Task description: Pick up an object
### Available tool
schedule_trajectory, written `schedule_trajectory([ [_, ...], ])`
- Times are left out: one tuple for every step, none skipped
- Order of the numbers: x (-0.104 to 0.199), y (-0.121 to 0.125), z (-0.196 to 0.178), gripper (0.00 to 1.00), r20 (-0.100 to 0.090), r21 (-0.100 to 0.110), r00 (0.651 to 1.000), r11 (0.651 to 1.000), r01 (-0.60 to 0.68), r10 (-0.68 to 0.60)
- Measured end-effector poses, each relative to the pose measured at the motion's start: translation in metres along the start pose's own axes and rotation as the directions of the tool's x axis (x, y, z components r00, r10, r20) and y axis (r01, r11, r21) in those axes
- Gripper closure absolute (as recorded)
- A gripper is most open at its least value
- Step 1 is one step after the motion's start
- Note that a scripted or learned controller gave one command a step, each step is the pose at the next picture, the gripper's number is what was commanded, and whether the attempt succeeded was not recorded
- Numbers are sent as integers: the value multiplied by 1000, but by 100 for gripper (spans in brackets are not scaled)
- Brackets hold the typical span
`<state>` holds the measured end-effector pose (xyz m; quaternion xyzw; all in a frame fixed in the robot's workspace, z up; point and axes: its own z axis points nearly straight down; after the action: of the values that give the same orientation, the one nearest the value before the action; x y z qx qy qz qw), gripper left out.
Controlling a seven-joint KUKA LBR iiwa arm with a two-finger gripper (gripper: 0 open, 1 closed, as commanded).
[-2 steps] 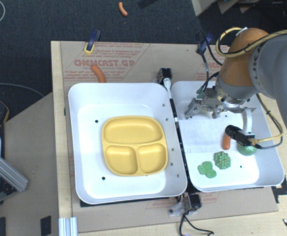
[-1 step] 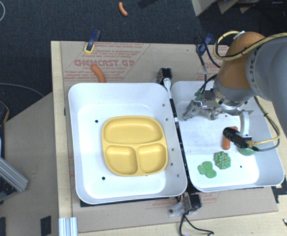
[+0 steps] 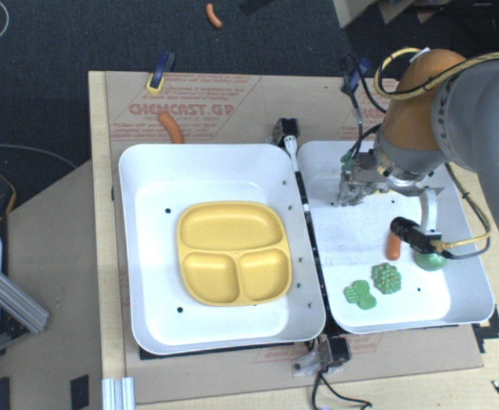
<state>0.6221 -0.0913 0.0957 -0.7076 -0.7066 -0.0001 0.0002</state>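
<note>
My gripper [image 3: 349,196] hangs over the upper left part of the right bin [image 3: 343,254], its grey fingers pointing down close to the bin floor. Nothing shows between them. Lower in the same bin lie a small orange carrot-like piece [image 3: 393,247], a dark green knobbly toy [image 3: 386,278], a flat green leafy piece [image 3: 360,295] and a teal round piece [image 3: 431,260]. A black cable clip [image 3: 412,234] of the arm hangs just above the orange piece. All these objects sit below and to the right of the gripper, apart from it.
The left bin [image 3: 147,229] holds a yellow three-compartment plate [image 3: 232,252]. An orange piece [image 3: 172,127] lies on the cardboard behind the left bin. The arm's grey and orange body [image 3: 437,109] covers the right bin's far right corner.
</note>
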Motion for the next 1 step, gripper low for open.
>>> schedule_trajectory([
  [-9, 1, -61, 100, 3, -8, 1000, 1000, 0, 0],
])
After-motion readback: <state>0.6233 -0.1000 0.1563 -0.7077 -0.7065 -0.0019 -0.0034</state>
